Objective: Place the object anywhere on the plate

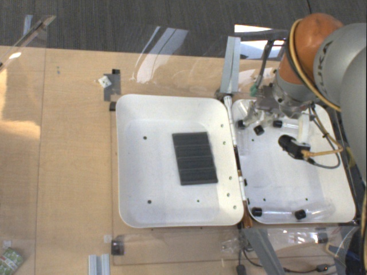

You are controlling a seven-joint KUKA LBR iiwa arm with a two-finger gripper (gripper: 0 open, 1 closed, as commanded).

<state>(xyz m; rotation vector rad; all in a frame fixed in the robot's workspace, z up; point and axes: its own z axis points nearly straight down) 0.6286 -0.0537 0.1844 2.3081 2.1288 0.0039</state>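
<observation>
My gripper (259, 118) at shallow white right bin's (321, 211) 11 o'clock; open/closed: can't tell.
Obj hidden under me, prob small & light; pinch its middle.

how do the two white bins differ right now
The left bin holds a dark ridged rectangular plate lying flat near its middle; the right bin holds no such plate. The arm hangs over the right bin's far end, with its gripper low there, while the left bin lies fully in open view. Both are shallow, white, round-cornered, and sit side by side on the bench.
</observation>
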